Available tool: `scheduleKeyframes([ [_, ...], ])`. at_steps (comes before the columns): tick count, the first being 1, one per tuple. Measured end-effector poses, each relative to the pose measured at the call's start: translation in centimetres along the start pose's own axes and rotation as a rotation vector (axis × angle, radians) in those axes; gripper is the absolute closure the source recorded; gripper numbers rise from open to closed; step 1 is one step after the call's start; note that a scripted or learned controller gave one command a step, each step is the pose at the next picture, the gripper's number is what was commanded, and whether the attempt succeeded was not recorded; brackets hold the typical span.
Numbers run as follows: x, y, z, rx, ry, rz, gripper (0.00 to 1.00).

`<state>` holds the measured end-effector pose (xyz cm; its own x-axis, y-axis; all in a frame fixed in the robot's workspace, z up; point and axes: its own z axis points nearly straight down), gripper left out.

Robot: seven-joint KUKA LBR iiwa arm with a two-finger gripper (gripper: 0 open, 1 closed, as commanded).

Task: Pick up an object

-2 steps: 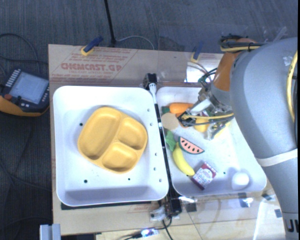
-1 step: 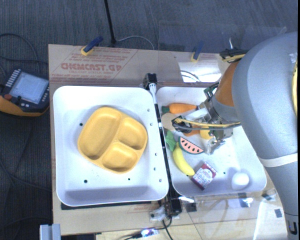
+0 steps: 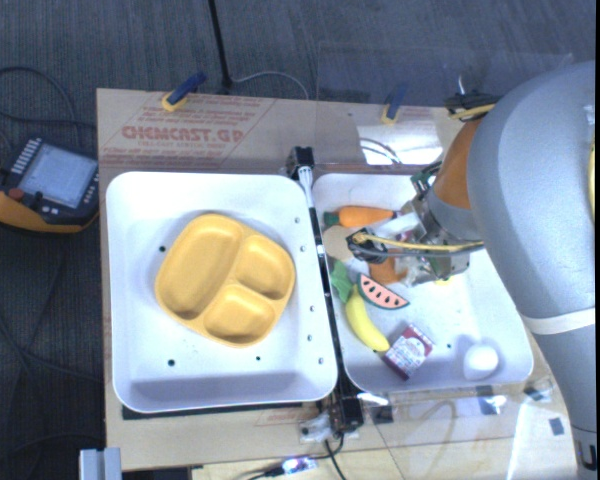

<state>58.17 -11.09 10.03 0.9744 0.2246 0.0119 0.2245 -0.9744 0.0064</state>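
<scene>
A yellow tray [image 3: 225, 278] is seen in the left bin [image 3: 140, 368]; the carrot [image 3: 365, 215], melon slice [image 3: 382, 293] and banana [image 3: 365, 326] are crowded in the right bin [image 3: 500, 308]. The gripper [image 3: 385, 251] is set low among them, its state not discernible. A neighbour may be nudged, or two toys pinched so both slip.

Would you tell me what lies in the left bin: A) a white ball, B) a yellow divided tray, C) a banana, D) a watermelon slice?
B: the yellow divided tray sits alone in the left bin; the fruit toys lie in the right bin.
</scene>
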Motion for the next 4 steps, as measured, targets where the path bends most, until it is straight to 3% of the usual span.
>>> scheduleKeyframes([
  [1,0.0,0.0,0.0,0.0,0.0,0.0,0.0],
  [2,6.0,1.7,1.2,0.015,-0.032,-0.012,0.0],
  [3,6.1,5.5,1.2,0.021,-0.033,-0.266,0.0],
  [4,6.7,1.2,1.3,-0.002,-0.028,-0.042,0.0],
])
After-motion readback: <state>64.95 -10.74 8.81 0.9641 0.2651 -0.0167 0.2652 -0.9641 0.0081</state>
